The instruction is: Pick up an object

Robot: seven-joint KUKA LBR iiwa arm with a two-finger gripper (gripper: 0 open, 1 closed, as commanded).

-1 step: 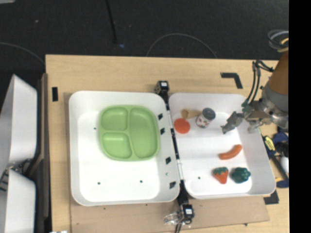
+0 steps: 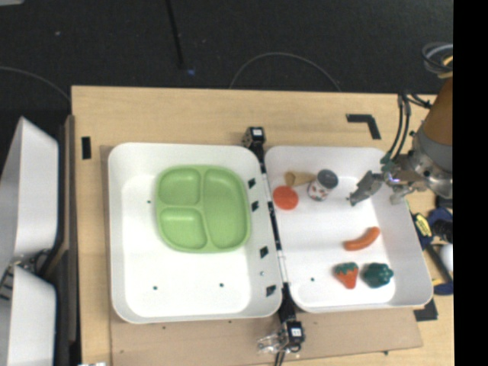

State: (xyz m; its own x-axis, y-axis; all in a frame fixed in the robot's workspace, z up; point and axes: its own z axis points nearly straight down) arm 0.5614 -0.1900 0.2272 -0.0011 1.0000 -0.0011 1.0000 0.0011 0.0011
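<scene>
A light wooden bench point(image 2: 191, 117) is seen from above, and two shallow white bins are borne on it side by side. The left bin point(image 2: 130, 280) is occupied by a green divided plate point(image 2: 203, 208) with three compartments, set toward the far half of that bin. The right bin point(image 2: 320, 296) is taken here as the landmark. The grey arm point(image 2: 438, 139), with its orange band, is seen entering over the right bin's far right corner. The gripper point(image 2: 379, 190) is held above the right bin's far right part, and its two dark fingers point(image 2: 361, 191) are spread apart with nothing between them. An orange sausage-shaped toy point(image 2: 361, 239) is found in the right bin just below the gripper, apart from it. A round red-orange object point(image 2: 285, 198) lies at the bin's far left, beside the divider. A small tan object point(image 2: 296, 178) is placed just beyond it. A small cylinder with a blue-grey top point(image 2: 322, 184) stands near the bin's far middle, between the tan object and the gripper. A dark green toy point(image 2: 377, 275) and a strawberry toy point(image 2: 347, 274) are set side by side in the bin's near right part.
</scene>
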